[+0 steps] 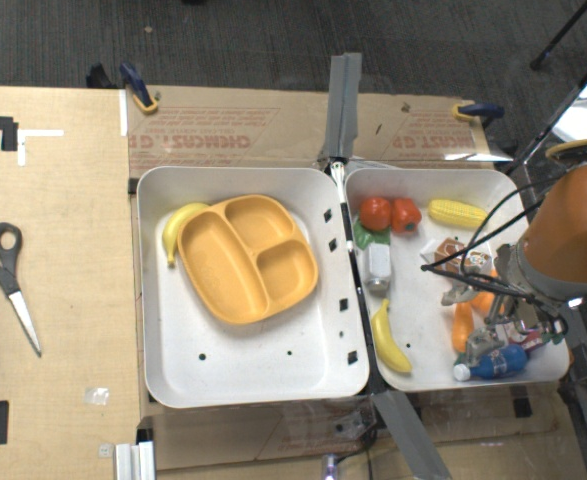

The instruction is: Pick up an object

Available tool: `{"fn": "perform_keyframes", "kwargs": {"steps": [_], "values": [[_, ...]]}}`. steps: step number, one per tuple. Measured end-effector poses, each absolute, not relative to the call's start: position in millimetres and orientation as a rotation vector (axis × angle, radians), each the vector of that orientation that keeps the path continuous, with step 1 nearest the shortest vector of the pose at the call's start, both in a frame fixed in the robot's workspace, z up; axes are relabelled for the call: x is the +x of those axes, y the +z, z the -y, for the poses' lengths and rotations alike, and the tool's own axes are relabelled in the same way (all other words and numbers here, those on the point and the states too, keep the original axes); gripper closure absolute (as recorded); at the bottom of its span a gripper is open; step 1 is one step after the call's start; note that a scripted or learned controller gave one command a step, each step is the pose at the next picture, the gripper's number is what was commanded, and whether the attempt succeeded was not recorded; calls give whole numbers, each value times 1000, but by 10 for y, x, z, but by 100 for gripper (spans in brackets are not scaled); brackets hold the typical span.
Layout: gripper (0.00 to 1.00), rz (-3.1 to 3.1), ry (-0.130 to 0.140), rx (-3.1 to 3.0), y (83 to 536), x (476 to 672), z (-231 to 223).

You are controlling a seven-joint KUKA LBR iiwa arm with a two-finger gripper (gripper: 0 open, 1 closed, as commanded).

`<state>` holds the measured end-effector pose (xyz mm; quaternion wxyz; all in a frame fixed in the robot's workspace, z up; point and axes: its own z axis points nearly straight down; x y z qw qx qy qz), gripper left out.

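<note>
The right bin (443,368) holds the clutter — the gripper (495,336) sits low at its right end, just above a blue bottle (495,364) and beside an orange carrot (462,326), touching or apart I cannot tell — with its finger spread hidden.

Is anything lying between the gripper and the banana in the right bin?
Nothing visible blocks it. The gripper sits low over the right bin's lower right corner, among an orange item and a blue bottle. The banana lies to the view's left of it, across bare bin floor.
</note>
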<state>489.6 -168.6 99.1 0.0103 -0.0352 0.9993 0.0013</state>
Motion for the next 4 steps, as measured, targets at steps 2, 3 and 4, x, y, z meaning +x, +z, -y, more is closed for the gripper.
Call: {"fn": "perform_keyframes", "kwargs": {"steps": [2, 3, 4], "values": [[0, -3134, 0, -43, 949, 6161, 1388], [0, -3153, -5, 117, 906, 6266, 1021], [100, -3136, -2, 120, 1021, 6305, 1012]]}}
